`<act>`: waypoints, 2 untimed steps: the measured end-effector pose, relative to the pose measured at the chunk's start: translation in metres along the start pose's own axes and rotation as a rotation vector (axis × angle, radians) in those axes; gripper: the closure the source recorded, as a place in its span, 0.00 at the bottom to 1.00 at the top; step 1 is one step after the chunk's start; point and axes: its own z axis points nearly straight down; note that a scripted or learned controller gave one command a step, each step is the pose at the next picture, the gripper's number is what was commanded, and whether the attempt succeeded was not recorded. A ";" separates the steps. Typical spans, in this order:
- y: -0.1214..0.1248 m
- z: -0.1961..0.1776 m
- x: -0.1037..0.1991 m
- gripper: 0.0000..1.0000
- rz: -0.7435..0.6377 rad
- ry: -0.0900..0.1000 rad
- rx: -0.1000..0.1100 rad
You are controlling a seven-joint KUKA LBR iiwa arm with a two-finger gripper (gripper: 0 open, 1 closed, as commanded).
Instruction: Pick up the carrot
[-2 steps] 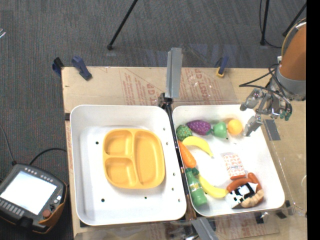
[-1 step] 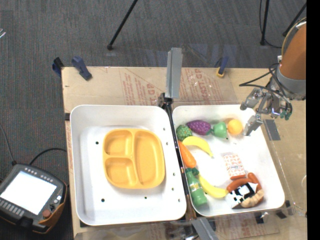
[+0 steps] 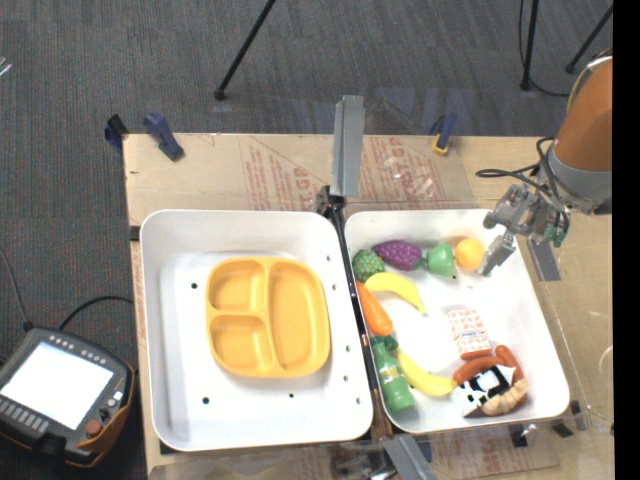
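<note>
- Right now my gripper point(image 3: 497, 253) hangs open and empty, right of centre, near the right bin's point(image 3: 545, 313) upper edge.
- Carrot point(image 3: 375, 311) lies mid-frame, by that bin's left wall.
- I'd travel left, then pinch across its middle.

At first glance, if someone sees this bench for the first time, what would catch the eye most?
Probably the yellow divided plate, lying alone in the left bin. Next comes the colourful heap of toy food in the right bin: the carrot lies near its left wall, beside a yellow banana and below purple grapes. The gripper hangs over the far right corner, near a yellow lemon.
</note>
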 end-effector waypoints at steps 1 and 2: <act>-0.002 -0.079 0.000 0.00 0.006 -0.011 -0.002; 0.002 -0.053 0.002 0.00 -0.034 0.000 0.000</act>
